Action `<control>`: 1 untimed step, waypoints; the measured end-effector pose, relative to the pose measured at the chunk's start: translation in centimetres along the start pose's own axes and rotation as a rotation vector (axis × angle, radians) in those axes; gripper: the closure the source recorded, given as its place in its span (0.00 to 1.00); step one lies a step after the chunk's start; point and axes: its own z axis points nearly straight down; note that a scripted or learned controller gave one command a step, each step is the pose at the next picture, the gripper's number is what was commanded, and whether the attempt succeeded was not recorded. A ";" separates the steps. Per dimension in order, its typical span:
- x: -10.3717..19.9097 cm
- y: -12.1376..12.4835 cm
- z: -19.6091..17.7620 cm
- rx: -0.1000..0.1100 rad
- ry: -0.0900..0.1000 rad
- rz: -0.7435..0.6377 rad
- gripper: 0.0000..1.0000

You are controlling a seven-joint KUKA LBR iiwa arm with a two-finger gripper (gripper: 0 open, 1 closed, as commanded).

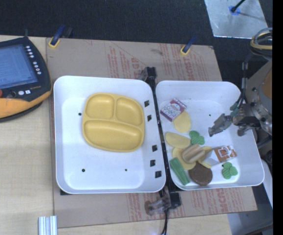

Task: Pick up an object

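tray point(114, 122) yellow | bins point(68, 146) white | packet point(172, 109) pink-purple | cookie point(200, 174) brown | pendant point(15, 77) grey, orange

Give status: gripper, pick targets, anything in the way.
Gripper over right bin, nothing between its fingers. Toy food piled below: hot dog, pink packet, brown patty. Yellow divided tray in left bin. Path clear.

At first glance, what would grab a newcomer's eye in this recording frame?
The yellow divided plate lies alone in the left bin, bright against the white. In the right bin a heap of toy food crowds the near side: a hot dog, a brown patty, green pieces. The gripper hangs over that bin's right part, holding nothing that can be seen.
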 end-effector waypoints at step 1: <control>2.3 5.9 12.4 0.002 0.000 -0.004 0.00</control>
